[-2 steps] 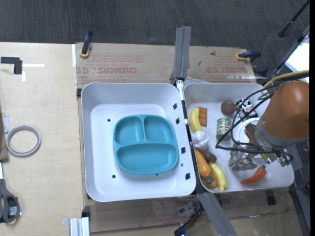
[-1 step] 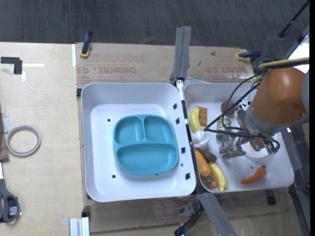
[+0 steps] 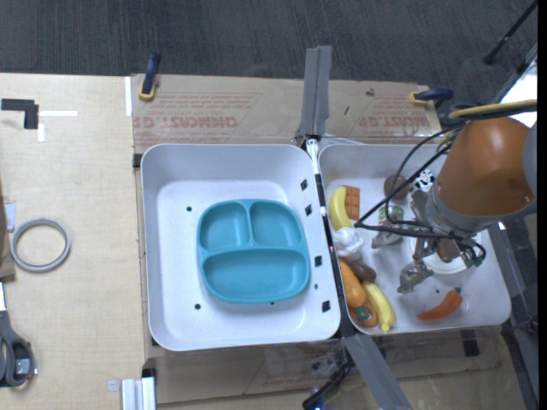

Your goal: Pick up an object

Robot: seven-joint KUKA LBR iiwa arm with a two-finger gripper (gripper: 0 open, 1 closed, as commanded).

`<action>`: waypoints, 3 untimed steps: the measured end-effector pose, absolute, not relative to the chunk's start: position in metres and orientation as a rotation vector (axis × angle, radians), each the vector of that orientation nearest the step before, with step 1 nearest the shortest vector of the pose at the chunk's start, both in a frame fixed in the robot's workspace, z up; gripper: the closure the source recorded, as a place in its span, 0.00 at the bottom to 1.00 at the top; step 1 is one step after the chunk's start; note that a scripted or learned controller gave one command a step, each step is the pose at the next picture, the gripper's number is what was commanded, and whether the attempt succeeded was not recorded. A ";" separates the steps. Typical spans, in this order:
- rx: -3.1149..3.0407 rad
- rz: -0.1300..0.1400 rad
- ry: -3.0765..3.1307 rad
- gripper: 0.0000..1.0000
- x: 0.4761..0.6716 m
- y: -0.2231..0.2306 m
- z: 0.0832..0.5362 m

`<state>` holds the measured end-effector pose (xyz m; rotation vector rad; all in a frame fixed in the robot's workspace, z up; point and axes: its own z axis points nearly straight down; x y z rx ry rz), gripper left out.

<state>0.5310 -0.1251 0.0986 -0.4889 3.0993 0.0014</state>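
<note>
The right bin holds several toy foods. A yellow banana lies beside an orange-red block at its left wall. Below them come a white lump, a brown piece, an orange carrot-like piece and a second banana. Near the front right lies a red chili pepper. My gripper hangs low in the middle of this bin, under the orange wrist band. It is just above the pepper and next to a white disc. I see nothing held in it.
The left bin holds a blue divided plate. A divider bar runs between the bins. Black cables loop left of the wrist. On the bench at left lie a tape roll and scissors.
</note>
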 end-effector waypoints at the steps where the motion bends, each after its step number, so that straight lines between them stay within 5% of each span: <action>1: -0.598 0.000 3.078 0.00 0.623 -0.134 0.093; 2: -0.543 0.002 3.089 0.00 0.615 -0.098 0.093; 3: -0.902 -0.001 3.006 0.00 0.530 -0.102 0.092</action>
